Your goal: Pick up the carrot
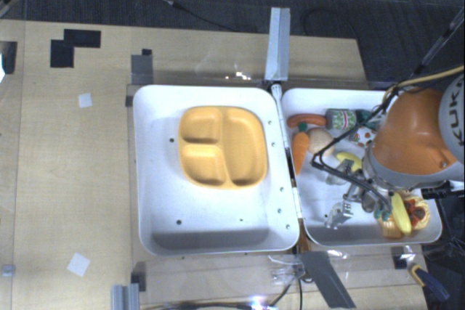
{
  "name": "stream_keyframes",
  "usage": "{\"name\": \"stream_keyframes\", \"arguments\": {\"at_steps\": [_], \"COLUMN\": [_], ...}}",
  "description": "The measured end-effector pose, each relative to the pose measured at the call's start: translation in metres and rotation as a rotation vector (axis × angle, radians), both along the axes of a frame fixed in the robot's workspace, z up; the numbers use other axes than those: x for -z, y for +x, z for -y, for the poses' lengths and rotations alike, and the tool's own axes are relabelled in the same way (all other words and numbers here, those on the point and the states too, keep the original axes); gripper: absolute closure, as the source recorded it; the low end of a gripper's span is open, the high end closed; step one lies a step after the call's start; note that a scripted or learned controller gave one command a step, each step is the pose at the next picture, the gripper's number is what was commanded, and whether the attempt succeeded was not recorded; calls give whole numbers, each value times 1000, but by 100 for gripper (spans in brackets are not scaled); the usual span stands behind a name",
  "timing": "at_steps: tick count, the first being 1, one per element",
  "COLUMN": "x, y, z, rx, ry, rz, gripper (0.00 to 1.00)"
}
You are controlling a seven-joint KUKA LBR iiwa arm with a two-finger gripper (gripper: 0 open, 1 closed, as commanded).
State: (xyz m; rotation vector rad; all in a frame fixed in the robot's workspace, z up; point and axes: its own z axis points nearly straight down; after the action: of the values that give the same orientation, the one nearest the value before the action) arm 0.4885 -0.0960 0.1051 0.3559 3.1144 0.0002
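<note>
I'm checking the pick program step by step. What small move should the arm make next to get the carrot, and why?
Probably shift the pincer toward the right bin's left wall and up the view: the carrot lies there along the wall, apart from the pincer, which sits low in the bin near its front edge.

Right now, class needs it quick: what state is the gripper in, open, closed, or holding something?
Gripper: open, holding nothing, low in the right bin; the carrot lies apart by that bin's left wall.
</note>
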Motion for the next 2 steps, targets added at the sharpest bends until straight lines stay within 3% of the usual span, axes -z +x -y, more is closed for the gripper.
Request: {"name": "stream_keyframes", "arguments": {"at_steps": [1,2], "x": [-4,-2], "y": [0,0], "z": [21,-8], "rx": [248,322], "ry": [1,3], "rz": [-2,-1], "gripper": [0,0]}}
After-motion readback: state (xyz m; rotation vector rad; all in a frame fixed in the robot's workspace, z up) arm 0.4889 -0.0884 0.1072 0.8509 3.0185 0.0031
